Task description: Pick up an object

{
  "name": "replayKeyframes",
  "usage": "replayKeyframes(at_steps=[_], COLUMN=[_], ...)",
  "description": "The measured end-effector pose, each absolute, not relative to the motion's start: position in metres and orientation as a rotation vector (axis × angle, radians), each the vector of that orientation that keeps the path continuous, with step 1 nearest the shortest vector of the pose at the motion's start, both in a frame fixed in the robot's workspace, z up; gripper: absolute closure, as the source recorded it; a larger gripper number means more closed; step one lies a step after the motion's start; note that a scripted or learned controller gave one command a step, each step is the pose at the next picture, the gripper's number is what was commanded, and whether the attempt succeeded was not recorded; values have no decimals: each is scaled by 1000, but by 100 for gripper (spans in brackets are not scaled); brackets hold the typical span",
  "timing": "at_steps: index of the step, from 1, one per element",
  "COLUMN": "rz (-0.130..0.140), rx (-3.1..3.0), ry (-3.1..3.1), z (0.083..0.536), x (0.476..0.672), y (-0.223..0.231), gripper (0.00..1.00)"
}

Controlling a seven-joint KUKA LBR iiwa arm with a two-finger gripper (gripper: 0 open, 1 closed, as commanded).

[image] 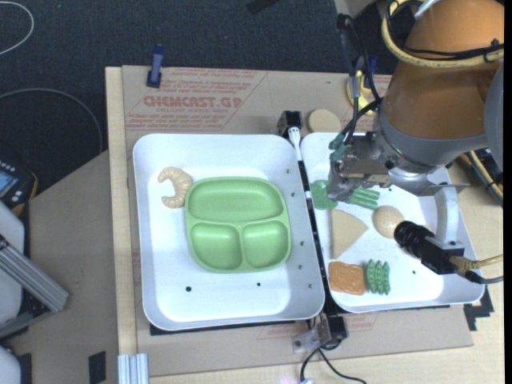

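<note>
The grey two-finger gripper (pixel 342 184) hangs low over the right-hand shallow white bin (pixel 458 293), close to that bin's left wall. Its fingertips sit at a flat green plastic toy piece (pixel 352 196) with ridged fingers, and seem to touch it, but the wrist hides the gap, so whether the jaws are parted, closed, or clamped on the piece cannot be told.

Just below the jaws lies a pale tan wedge-shaped toy slice (pixel 346 232). Beside that, below and right of the jaws, rests a beige egg-shaped toy (pixel 387 219). Farther below are an orange square toy cracker (pixel 346 278) and a small dark green ridged toy (pixel 378 277), side by side.

Well left of the jaws, the left-hand shallow white bin (pixel 160 230) holds a light green three-compartment plastic plate (pixel 238 222) and a tan croissant-shaped toy (pixel 175 186) touching the plate's upper left edge.
</note>
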State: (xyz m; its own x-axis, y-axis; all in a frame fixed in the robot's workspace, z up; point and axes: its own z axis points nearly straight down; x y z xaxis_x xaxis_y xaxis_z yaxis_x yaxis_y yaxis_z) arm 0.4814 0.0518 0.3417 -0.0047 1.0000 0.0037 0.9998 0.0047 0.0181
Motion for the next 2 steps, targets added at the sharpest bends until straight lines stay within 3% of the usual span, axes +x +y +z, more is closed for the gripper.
replayKeyframes(at_steps=[1,2], rz=[14,2], rx=[2211,2222], ry=[2226,2218], z=[405,403], x=[480,480], y=[102,90], gripper=[100,100])
